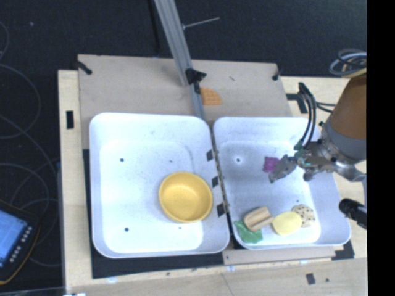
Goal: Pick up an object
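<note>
- Candidate objects lay in the right bin: a small purple piece on the bin floor near its middle, and a cluster along the near edge.
- Cluster, left to right: a green scrap at the corner, a tan bread-like block partly over it, a yellow rounded object, and a speckled cookie-like disc touching the yellow one.
- Gripper sat above the right bin, just right of the purple piece, fingers spread apart with nothing seen between them.
- Whether a fingertip touched the purple piece could not be told.
- Arm entered from the right, orange band above the grey wrist.
- Left bin held a yellow bowl, upright, toward its near right side.
- Both bins rested side by side on the bench.
</note>
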You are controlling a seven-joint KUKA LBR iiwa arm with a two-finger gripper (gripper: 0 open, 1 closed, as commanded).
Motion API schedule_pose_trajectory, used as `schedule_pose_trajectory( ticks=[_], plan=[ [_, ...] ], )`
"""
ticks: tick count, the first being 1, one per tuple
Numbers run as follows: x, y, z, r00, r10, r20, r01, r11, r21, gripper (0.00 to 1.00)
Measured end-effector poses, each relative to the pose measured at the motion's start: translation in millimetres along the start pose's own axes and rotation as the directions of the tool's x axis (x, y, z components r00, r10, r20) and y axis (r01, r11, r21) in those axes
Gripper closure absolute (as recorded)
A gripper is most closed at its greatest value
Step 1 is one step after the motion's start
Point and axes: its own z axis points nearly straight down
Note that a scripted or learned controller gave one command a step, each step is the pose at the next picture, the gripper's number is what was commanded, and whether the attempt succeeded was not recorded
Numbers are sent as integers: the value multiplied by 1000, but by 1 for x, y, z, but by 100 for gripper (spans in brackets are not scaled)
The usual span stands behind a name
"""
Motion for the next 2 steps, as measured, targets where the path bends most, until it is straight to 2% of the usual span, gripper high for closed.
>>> schedule_pose_trajectory(
  ticks=[1, 2],
  plan=[
    [0, 0, 0, 1000, 2, 0, -2, 1000, -1, 0],
    [7, -5, 57, 1000, 3, 1, -3, 1000, 7, 0]
  ],
)
